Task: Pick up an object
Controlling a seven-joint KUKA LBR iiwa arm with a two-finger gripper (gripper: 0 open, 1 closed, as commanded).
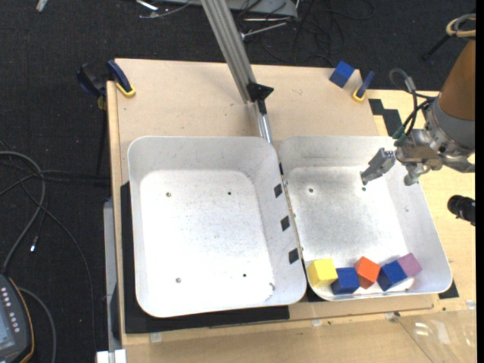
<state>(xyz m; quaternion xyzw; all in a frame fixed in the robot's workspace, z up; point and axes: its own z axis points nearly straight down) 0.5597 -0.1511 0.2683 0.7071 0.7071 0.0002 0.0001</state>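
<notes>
A: Where is the gripper seen, and how are its fingers set?

B: It is seen at about three o'clock of the view, above the upper right part of the right bin, hung from the grey arm with its orange band. Two grey fingers are spread apart, pointing down and left, and nothing is held between them.

A: Where are the objects to be picked found?

B: All are gathered along the near wall of the right bin, at roughly five o'clock of the view and well apart from the gripper. From left to right a yellow block, a blue block, an orange block, a second blue block and a pale purple block are lined up, each touching or just beside the next.

A: What else is laid out on the bench?

B: The left bin is set touching the right one. Another blue block is seen on the wooden bench top at about one o'clock, outside the bins, just beside a yellow-tipped clamp. A second clamp is fixed at eleven o'clock.

A: Is any writing or brand readable?

B: No lettering can be read; the small dark marks between the bins are too small to be made out.
</notes>
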